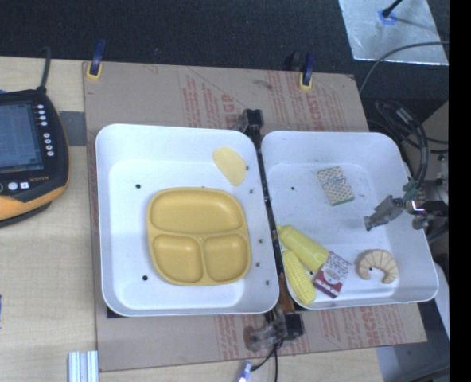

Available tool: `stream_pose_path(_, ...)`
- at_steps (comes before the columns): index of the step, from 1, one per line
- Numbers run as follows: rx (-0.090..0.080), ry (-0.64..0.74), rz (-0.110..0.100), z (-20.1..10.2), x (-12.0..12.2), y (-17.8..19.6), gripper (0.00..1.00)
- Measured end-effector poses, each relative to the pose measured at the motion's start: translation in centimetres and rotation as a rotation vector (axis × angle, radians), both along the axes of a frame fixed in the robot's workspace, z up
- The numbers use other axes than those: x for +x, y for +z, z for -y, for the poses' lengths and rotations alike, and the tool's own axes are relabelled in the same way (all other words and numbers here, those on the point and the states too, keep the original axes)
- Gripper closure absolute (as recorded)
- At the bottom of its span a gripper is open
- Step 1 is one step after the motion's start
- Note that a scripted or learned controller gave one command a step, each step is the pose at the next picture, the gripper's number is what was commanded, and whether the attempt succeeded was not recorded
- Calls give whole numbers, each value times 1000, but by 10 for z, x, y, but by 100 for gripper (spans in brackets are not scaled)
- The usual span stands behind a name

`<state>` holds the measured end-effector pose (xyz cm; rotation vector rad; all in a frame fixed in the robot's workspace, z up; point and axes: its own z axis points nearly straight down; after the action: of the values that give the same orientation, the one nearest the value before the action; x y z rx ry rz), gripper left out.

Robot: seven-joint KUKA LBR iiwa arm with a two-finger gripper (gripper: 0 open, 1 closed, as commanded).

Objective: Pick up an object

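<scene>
The right bin holds several items. A small patterned packet lies near its middle. Two yellow corn cobs lie at the front left, with a red and white packet against them. A tan croissant sits at the front right. My gripper reaches in over the right side of this bin, above and behind the croissant and to the right of the patterned packet. It touches none of them.
The left bin holds a yellow divided plate and a pale yellow oval piece at its back right. A tablet with an orange case lies on the bench at the left. Cables hang at the right.
</scene>
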<state>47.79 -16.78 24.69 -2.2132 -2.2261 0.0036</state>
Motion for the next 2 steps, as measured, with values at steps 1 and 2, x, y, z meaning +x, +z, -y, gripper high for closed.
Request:
stream_pose_path(1,-2,1,-1,-33,89,-51,0)
stream_pose_path(2,-2,1,-4,-6,134,-157,0)
